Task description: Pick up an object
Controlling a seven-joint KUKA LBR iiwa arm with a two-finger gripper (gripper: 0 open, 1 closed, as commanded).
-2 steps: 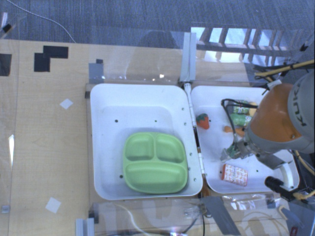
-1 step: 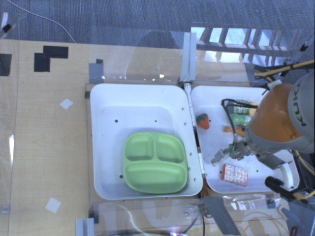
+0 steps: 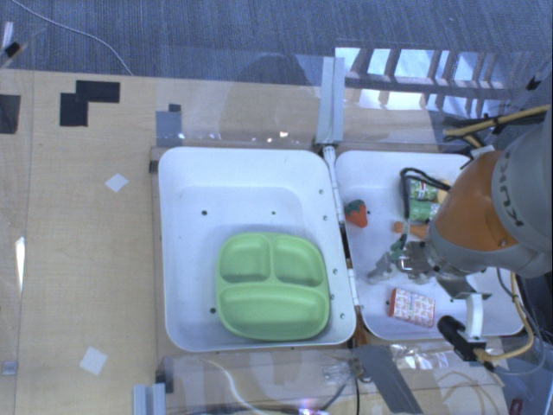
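We see the gripper (image 3: 390, 264) low in the right bin (image 3: 373, 318); we cannot tell its state. A red-and-white packet (image 3: 411, 307) lies just below it, a strawberry (image 3: 356, 213) up-left.

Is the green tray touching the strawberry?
Apart. The camera view shows the green tray lying in the left bin, while the strawberry sits in the right bin, with the bin walls between them.

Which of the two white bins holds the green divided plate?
The left bin: the green plate lies in it. The right bin holds small items.
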